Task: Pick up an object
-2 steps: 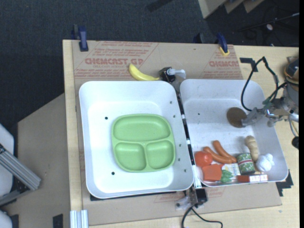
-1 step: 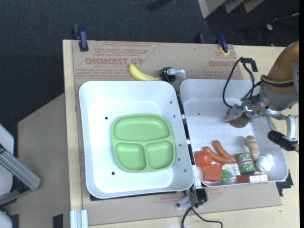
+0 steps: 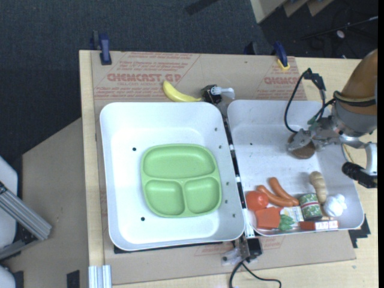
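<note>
The right white bin (image 3: 264,131) holds a pile of toy food along its near edge: orange sausages (image 3: 281,191), a red piece (image 3: 257,199), an orange block (image 3: 267,218), a green-labelled can (image 3: 311,206), a tan piece (image 3: 318,185) and a white piece (image 3: 336,205). My gripper (image 3: 302,145) hangs low over the far right part of this bin, above the bare floor and well behind the pile. Something brown sits at its tip. Whether the fingers hold it is unclear.
In the left white bin (image 3: 120,137) lies a green compartment tray (image 3: 180,180). A yellow banana (image 3: 179,93) rests on the cardboard behind the bins, beside a small black and white object (image 3: 216,92). A black cable loops above the gripper.
</note>
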